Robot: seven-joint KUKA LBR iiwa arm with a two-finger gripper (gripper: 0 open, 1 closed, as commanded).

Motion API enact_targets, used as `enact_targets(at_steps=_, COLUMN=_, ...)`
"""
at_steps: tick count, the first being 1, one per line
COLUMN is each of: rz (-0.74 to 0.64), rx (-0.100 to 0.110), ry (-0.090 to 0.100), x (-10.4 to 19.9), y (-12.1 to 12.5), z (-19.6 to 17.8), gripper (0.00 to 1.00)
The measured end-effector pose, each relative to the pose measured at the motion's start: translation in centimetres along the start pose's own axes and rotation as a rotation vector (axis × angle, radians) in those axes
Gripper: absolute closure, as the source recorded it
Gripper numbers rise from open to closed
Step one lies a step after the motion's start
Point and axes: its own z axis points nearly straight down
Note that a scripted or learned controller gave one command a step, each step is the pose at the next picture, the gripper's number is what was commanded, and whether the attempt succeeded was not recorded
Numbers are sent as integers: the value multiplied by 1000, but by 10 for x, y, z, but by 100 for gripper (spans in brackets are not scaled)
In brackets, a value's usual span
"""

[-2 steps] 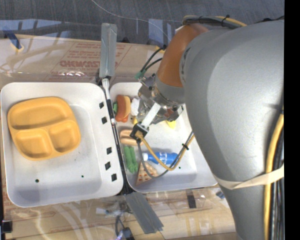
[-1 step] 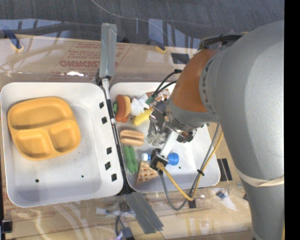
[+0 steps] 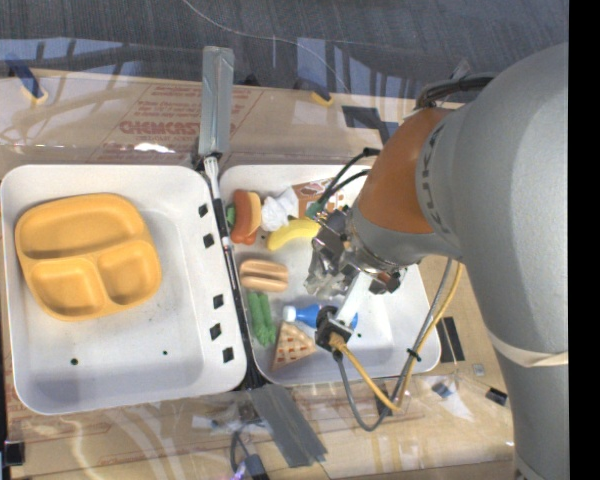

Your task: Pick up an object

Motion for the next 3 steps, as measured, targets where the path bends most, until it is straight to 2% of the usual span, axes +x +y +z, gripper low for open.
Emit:
enact_targets(at_steps=1, rz=79, rx=1, ry=0, x=-46, y=3, z=24, gripper=100)
enact_targets(at_steps=2, rz=351, rx=-7, ry=4, x=-48, y=11, z=-71, gripper=100)
enact_targets(at_steps=3, rz=300, rx=5, ry=-2, x=-87, y=35, z=22, gripper=100)
